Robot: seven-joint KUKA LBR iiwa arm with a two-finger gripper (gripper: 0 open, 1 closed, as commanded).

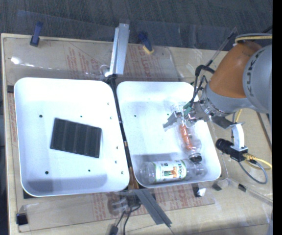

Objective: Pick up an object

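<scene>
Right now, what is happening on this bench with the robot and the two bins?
A grey robot arm with an orange band reaches from the right into the right bin. Its gripper is low, right above the upper end of a small clear bottle with orange contents. I cannot tell if it holds anything. A larger clear bottle with a label lies on its side along the bin's near wall. In the left bin lies a flat dark rectangular object, untouched.

Grey arm [258, 77], orange band, possibly black cabling.
</scene>
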